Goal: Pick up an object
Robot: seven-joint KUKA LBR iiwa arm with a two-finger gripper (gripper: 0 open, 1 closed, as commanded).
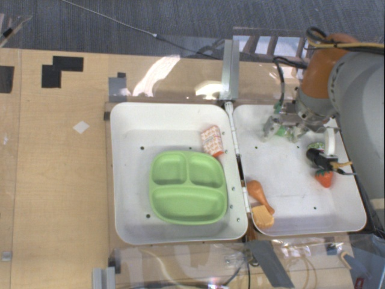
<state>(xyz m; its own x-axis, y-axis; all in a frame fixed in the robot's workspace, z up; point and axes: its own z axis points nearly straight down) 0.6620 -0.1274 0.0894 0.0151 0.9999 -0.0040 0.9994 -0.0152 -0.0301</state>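
Pale wood worktop [54, 179] carries two white bins [129, 221]; grey carpet [180, 5] beyond. Hand [283, 128] state: cannot tell.

No text, brand or number can be read anywhere. The small packet [211, 140] in the left bin [129, 161] carries a red and white print, too blurred to make out any words.
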